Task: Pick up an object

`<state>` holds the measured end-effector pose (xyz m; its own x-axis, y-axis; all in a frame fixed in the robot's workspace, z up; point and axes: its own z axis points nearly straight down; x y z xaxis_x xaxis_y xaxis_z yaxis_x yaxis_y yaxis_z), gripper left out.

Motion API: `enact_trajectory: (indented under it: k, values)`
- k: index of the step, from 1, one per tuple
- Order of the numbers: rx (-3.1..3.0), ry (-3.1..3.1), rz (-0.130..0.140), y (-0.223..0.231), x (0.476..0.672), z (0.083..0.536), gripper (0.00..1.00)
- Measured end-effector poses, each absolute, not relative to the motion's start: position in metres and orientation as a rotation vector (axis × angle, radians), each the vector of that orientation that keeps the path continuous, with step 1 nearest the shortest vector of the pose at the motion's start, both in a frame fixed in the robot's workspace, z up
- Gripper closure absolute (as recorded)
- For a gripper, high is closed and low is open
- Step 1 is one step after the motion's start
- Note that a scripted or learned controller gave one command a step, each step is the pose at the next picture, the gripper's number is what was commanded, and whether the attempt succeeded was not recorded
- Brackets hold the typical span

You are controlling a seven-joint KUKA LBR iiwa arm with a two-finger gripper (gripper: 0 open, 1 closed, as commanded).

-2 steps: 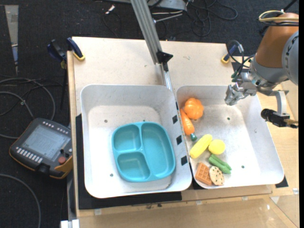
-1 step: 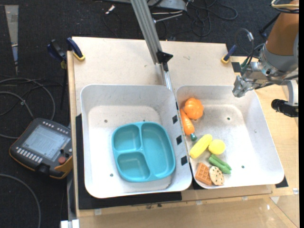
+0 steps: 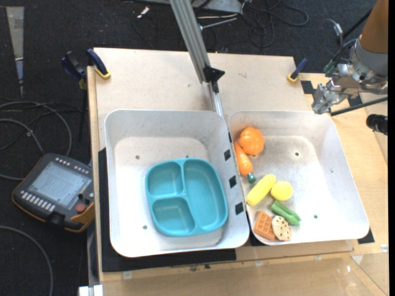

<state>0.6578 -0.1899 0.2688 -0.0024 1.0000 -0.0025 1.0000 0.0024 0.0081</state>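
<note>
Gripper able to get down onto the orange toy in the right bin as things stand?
Probably yes. The gripper sits above the right bin's far corner, and the orange toy lies uncovered; only the carrot touches its near side.

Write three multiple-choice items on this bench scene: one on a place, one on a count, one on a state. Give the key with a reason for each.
1. Where does the blue tray lie?
A. left bin
B. right bin
C. bare bench

2. How many compartments has the tray?
A. two
B. three
C. five

3. Where is the hand?
A. above the right bin's far right corner
B. down among the toy food
C. over the tray

Key:
1 A: it sits in the left bin.
2 B: three recesses show.
3 A: it hangs near that corner of the right bin, away from the toy food.
</note>
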Motion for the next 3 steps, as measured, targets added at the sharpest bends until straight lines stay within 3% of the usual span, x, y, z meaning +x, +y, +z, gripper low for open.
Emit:
enact_trajectory:
  k: [2, 3]
  values:
    - [2.215, 2.231, 0.001, -0.084, 0.627, 0.269, 1.00]
    - [2.215, 2.231, 0.000, -0.033, 0.627, 0.256, 1.00]
